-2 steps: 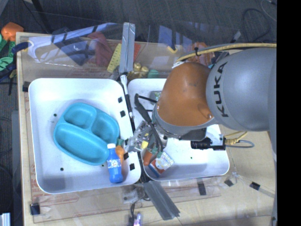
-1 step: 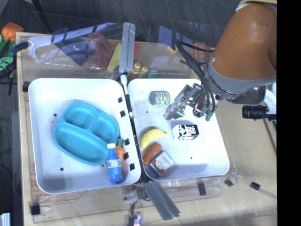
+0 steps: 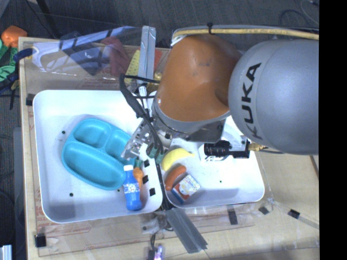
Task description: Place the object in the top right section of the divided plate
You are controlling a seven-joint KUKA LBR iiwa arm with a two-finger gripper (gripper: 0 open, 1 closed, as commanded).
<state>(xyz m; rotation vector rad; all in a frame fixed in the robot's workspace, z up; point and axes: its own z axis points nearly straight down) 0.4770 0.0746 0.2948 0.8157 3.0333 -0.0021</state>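
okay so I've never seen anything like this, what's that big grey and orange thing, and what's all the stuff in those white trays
The big grey and orange thing is a robot arm, a KUKA by the lettering, reaching in from the right. The one camera sits above the bench and looks down at a slant. The arm's gripper hangs over the edge where the two white bins meet; its fingers are too cluttered to make out. The left bin holds a blue divided plate, with a small blue bottle and an orange item beside it. The right bin holds a yellow banana-like toy and a small packet. I see nothing clearly held.
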